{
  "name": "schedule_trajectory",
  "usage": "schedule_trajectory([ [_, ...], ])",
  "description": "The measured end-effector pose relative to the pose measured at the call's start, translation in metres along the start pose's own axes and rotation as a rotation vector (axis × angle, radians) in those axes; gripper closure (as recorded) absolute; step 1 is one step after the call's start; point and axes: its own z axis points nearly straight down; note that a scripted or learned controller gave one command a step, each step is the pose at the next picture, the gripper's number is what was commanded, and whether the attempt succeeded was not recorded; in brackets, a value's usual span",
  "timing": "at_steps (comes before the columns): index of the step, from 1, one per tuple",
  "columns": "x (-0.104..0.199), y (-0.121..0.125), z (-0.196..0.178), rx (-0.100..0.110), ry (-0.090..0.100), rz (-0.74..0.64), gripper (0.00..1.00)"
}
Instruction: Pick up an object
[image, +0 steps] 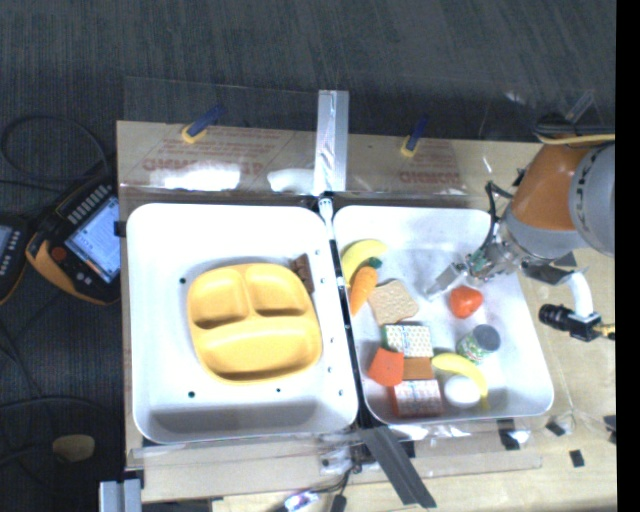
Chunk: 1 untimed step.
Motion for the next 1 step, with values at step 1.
schedule_trajectory([
  [1, 0.0159, -0.0299, 0.0012, -0.001, -0.014, -0.037, 0.0],
])
